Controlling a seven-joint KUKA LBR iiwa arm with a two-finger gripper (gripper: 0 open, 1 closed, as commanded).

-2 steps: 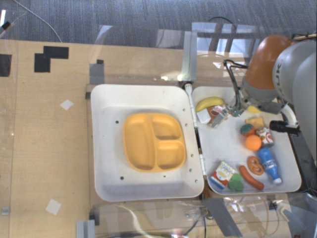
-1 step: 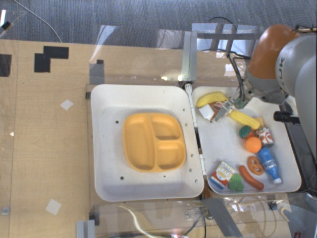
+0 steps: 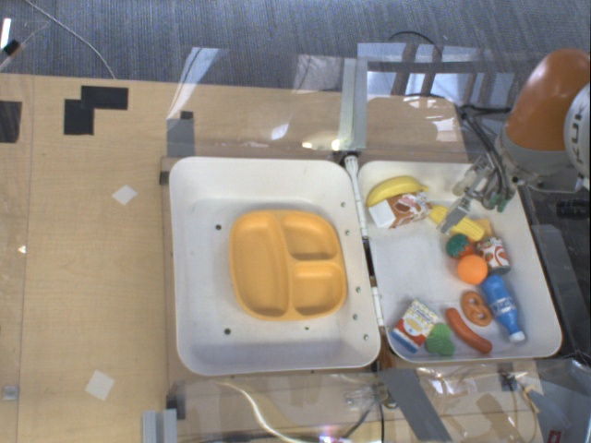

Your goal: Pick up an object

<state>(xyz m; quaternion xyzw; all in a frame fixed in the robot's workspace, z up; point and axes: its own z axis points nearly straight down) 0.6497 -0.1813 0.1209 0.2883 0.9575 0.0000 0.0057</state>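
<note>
My gripper (image 3: pixel 482 195) hangs open over the back right part of the right bin (image 3: pixel 545 335), with nothing between its fingers. Just below and left of it lies a yellow toy (image 3: pixel 467 226) beside a green one (image 3: pixel 457 245). A banana (image 3: pixel 392 189) and a brown-and-white carton (image 3: pixel 399 211) lie to its left. Toward the front are an orange ball (image 3: pixel 472 269), a red-and-white can (image 3: pixel 495 254), a blue bottle (image 3: pixel 503 306), a pretzel-like piece (image 3: pixel 476 307), a sausage (image 3: pixel 468 331), a small snack box (image 3: pixel 416 322) and a green broccoli piece (image 3: pixel 440 341).
The left bin (image 3: pixel 199 340) holds a yellow divided plate (image 3: pixel 286 264). A metal divider (image 3: pixel 365 247) runs between the two bins. The grey arm with its orange band (image 3: pixel 547 104) comes in from the upper right, above the right bin's far corner.
</note>
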